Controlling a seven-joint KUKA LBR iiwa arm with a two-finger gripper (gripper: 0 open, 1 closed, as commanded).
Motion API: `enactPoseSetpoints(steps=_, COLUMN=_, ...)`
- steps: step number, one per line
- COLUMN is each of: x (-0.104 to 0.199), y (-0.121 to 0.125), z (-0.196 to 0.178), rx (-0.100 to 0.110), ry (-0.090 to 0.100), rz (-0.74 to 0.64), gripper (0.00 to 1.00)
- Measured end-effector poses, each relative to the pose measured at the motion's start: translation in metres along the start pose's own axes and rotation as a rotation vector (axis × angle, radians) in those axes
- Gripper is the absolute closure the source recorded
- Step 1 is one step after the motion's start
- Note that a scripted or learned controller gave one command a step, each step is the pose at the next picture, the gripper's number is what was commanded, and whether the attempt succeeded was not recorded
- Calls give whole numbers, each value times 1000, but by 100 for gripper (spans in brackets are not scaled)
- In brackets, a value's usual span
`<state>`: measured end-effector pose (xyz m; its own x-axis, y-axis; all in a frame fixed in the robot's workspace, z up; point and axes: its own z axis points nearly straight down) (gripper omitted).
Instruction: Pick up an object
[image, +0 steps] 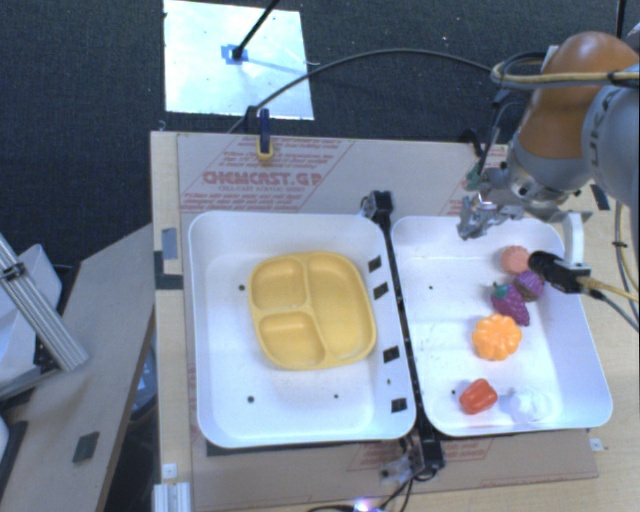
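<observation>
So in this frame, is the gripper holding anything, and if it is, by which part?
Nothing is held. The gripper hangs over the far end of the right bin with nothing between its fingers; the toys lie apart on the bin floor.

— What does the arm (585, 90) look like?
— Rounded grey casing, with a broad orange band (575, 75) bulging above the wrist.
— Any cables?
— Thin dark and yellowish cables (520, 68) loop across the band.
— And the tip?
— A small grey metal gripper (478, 224).
</observation>
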<state>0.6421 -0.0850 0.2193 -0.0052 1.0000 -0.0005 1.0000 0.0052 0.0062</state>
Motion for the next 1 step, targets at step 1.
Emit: enactPoseSetpoints(steps=1, x=0, y=1, z=-1, rx=3, ry=0, rz=0, gripper=100)
